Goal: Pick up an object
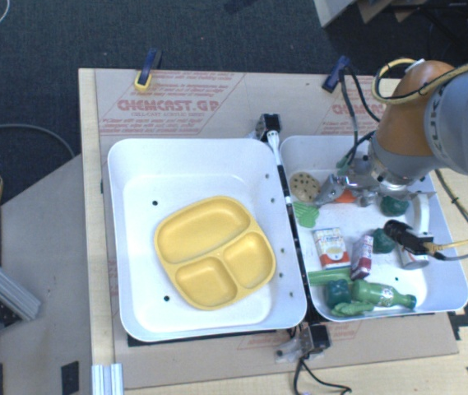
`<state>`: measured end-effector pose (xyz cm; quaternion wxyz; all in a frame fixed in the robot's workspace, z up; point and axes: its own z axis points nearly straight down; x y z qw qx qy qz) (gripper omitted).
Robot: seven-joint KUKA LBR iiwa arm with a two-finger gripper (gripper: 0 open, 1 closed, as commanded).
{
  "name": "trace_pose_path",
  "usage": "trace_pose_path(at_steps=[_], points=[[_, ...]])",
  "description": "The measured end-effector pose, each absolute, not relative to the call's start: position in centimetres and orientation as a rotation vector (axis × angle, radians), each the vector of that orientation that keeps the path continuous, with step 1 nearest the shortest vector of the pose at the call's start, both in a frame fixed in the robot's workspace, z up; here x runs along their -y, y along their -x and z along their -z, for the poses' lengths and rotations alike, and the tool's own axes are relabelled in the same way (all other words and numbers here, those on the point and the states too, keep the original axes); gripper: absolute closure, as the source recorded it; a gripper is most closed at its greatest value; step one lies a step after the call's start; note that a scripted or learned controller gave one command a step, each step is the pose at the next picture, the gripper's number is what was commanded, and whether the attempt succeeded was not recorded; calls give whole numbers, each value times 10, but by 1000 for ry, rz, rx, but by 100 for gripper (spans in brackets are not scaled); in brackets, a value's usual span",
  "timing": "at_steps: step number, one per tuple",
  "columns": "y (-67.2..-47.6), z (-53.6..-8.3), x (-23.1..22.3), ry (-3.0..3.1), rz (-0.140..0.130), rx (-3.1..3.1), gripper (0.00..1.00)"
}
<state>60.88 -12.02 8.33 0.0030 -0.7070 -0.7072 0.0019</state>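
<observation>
Camera view, one bench, two white bins side by side. Left bin: holds a yellow divided plate, three compartments, lying flat near the middle. Right bin: holds the clutter the task draws from. Items, by clock face from the right bin's centre: a round tan perforated disc at ten o'clock; a small green piece just below it, against the dividing wall; a white and red carton at eight o'clock; a dark red tube just beside the carton, long axis running roughly twelve to six; a green bottle at six o'clock, lying on its side, long axis running nine to three, touching other green items at its left end. Arm: grey with orange band, entering from three o'clock, wrist low over the upper half of the right bin. Gripper: buried among wrist hardware and clutter; whether its fingers stand wide, narrow or closed on anything cannot be told. Governing relation, as judged: no object is seen held, so the pick is not yet made; the nearest candidates lie toward six and seven o'clock from the gripper, the tube and carton closest, the bottle farther.
</observation>
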Motion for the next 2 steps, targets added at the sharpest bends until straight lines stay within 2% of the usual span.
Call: trace_pose_path(at_steps=[1,2], points=[[-609,-85,120,2220,-2,2218,0],[-609,-96,120,2223,0,2219,100]])
